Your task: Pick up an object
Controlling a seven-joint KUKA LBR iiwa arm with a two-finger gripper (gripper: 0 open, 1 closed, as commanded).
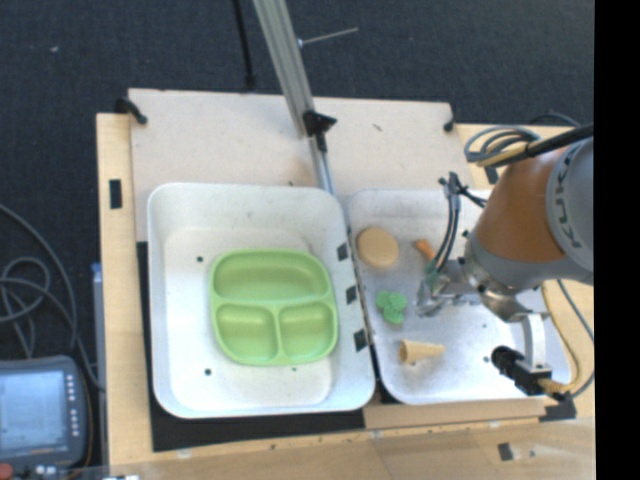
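End effector low in right bin, finger state indiscernible, possibly touching green toy, tan disc and cone nearby, green divided plate in left bin.

Lighting: bright, even, overhead. White bins near overexposed, surface detail washed out. Shadows: soft, faint, close under objects. Floor dark, low contrast. Sharpness: moderate throughout, slight softness and grain; small items lack fine detail. No marked edge distortion.
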